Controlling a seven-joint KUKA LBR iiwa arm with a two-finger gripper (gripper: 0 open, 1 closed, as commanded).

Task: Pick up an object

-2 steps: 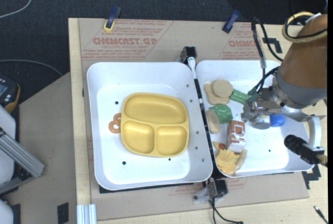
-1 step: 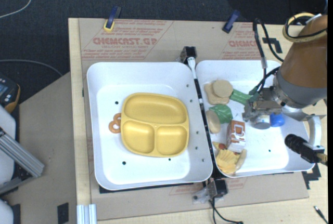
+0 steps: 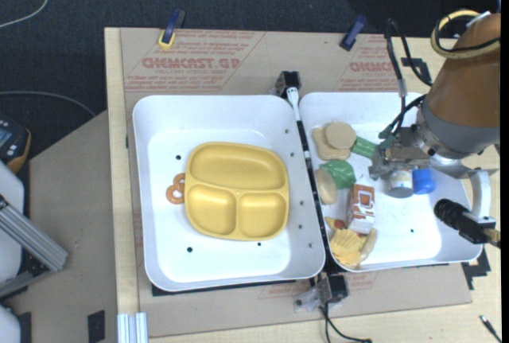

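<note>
My gripper (image 3: 392,165) hangs low over the middle of the right bin (image 3: 413,247), under the grey and orange arm. A blue object with a grey end (image 3: 419,181) lies just to its lower right, partly hidden by the wrist. A small green piece (image 3: 363,148) sits to the gripper's left. Further left are tan round cookies (image 3: 335,139), a green cup-like item (image 3: 339,173) and a beige piece (image 3: 327,189). A red and white carton (image 3: 363,206) and yellow chips (image 3: 350,246) lie toward the bin's front.
The left bin (image 3: 155,142) holds a yellow divided plate (image 3: 236,190) with a small orange ring (image 3: 175,190) at its left side. A black ridge (image 3: 301,146) separates the two bins. Open floor of the right bin lies at the front right.
</note>
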